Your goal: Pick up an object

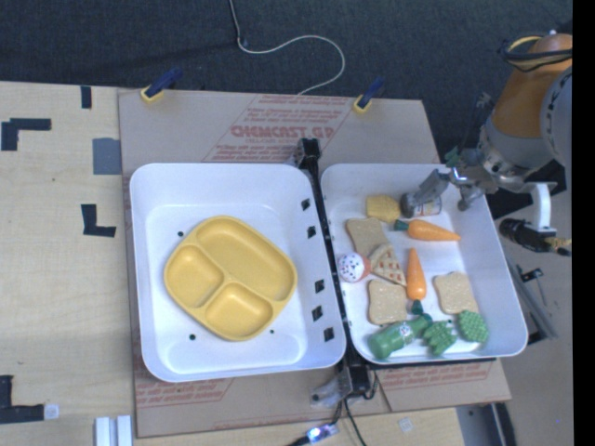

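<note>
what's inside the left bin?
Just the yellow divided plate, lying flat on the left bin floor. Whatever sits beneath the plate is covered, so can't tell.

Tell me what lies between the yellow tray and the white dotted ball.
In the camera view, the bins' adjoining white walls with black clips lie between the yellow tray and the dotted ball.

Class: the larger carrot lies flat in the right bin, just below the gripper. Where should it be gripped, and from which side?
Probably the thick orange middle of the carrot, coming from above. It lies flat, pointing right, so the jaws should close across its width. The gripper hangs just above it.
</note>
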Robot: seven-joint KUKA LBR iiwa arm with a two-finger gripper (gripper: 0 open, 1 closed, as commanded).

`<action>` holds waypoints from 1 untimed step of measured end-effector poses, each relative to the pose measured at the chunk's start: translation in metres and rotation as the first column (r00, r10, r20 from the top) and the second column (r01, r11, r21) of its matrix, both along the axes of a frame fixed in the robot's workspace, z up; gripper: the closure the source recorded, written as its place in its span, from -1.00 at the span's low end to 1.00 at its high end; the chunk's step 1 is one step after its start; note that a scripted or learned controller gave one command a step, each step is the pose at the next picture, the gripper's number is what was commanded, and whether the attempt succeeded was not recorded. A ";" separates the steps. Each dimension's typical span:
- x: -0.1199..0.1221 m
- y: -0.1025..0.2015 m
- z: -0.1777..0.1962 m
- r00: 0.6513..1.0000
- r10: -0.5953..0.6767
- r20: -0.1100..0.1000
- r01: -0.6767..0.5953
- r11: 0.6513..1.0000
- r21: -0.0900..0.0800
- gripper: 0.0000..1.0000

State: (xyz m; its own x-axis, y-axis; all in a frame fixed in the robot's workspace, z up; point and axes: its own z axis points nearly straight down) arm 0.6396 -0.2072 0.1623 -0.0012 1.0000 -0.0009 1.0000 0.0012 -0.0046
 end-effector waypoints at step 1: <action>-0.009 0.002 -0.058 1.000 0.001 0.001 -0.001 1.000 0.000 -1.00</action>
